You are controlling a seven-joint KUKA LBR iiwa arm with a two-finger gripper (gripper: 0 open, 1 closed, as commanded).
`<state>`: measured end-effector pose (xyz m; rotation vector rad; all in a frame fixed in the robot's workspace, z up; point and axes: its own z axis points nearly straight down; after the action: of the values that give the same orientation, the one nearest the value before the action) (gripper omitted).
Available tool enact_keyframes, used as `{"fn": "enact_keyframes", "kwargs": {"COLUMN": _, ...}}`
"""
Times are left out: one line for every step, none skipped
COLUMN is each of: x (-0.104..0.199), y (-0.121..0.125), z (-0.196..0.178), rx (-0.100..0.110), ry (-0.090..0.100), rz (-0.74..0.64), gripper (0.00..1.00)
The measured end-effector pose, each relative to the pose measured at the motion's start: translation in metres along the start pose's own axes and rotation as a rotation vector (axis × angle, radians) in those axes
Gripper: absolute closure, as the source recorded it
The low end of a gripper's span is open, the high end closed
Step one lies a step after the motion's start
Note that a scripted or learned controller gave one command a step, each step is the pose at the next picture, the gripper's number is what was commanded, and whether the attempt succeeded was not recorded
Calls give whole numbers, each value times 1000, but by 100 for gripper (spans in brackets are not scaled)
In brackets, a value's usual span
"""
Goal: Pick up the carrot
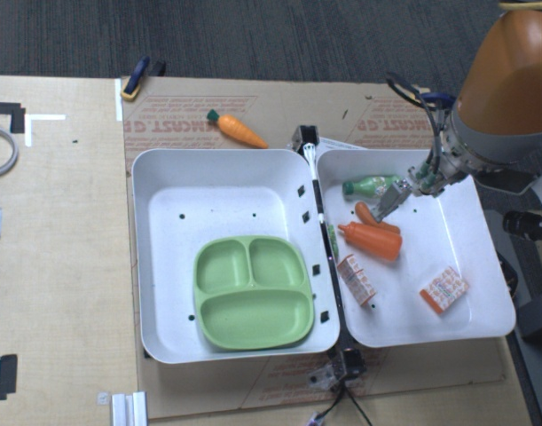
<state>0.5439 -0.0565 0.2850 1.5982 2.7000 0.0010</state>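
A small orange carrot point(238, 130) with a green top lies on the cardboard behind the left bin point(155, 238), outside both bins. A larger orange-red carrot-shaped piece point(374, 239) lies in the right bin point(483, 238), its tip pointing left. My gripper point(393, 199) hangs low over the right bin's back part, just above and to the right of that piece. It sits next to a small red sausage-like item point(365, 212) and a green bottle point(368, 185). Nothing is seen held in it.
A green divided plate point(253, 291) lies in the left bin. Two snack packets point(357, 280) point(444, 289) rest near the front of the right bin. A blue clip point(136, 78) sits at the cardboard's back left corner. The arm's orange band point(510, 60) looms at the upper right.
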Motion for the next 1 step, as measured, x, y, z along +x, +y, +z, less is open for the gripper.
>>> {"fn": "enact_keyframes", "kwargs": {"x": 23, "y": 17, "z": 93, "rx": 2, "ry": 3, "rz": -67, "gripper": 0}}
